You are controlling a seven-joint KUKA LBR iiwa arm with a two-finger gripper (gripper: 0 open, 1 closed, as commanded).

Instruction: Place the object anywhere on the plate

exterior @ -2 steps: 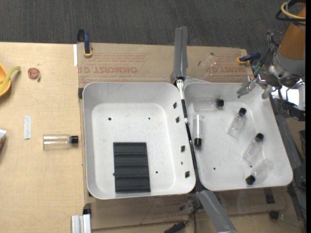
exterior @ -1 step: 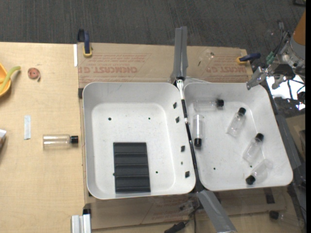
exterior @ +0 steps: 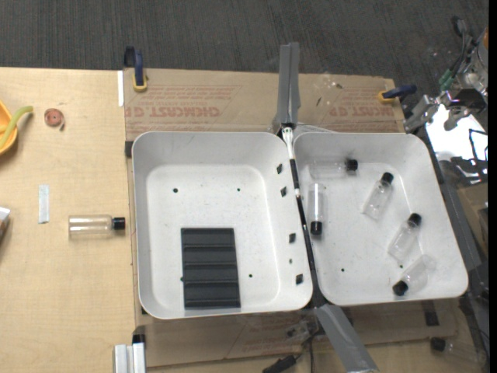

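Note:
A black ribbed rectangular plate (exterior: 210, 267) lies flat in the front part of the left bin (exterior: 147, 208). The right bin (exterior: 435, 208) holds several small clear bottles with black caps, all lying on their sides. One bottle (exterior: 316, 205) lies along the bin's left wall and another (exterior: 334, 166) near the back. A third (exterior: 377, 196) lies in the middle. Two more bottles (exterior: 404, 238) (exterior: 411, 275) lie at the front right. Nothing rests on the plate.
Another clear bottle (exterior: 93, 224) lies on the wooden bench left of the bins, near a white strip (exterior: 43, 204), a small red disc (exterior: 53, 117) and an orange bowl (exterior: 5, 130). Blue clamps (exterior: 133, 62) (exterior: 396, 93) hold the cardboard behind the bins. Cables and metal gear (exterior: 462, 92) crowd the far right.

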